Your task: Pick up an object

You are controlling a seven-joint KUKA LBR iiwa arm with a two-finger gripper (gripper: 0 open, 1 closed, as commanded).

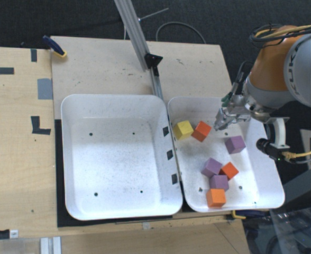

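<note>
Overhead, from the slanted fixed camera, the end effector (222, 121) hangs over the right-hand shallow white plastic bin (269, 187), just beside the upper orange cube (201, 131) and up and away from the lone purple cube (235, 144); whether it is open or closed I cannot tell, and nothing shows gripped in it. The likeliest failure, as I judge it, is a descent that lands between the upper orange cube and the lone purple cube and closes on air, or clips the orange cube's edge and shoves it into the yellow cube (183, 129) touching it on the far side. The candidates for picking all lie in this right-hand bin: taking the upper orange cube as landmark, the yellow one sits against it toward the bin divider, the lone purple cube lies near it on the arm's side, and further toward the bin's near rim a tight cluster holds two purple cubes (212, 167) (219, 182) with a small orange cube (229, 170) beside them and another orange cube (216, 197) nearest the rim. That crowding could cause a double contact or a slip. The left-hand shallow white plastic bin (76, 115), beyond the yellow cube, holds no cubes, on the pale wooden worktop (97, 62).
</note>
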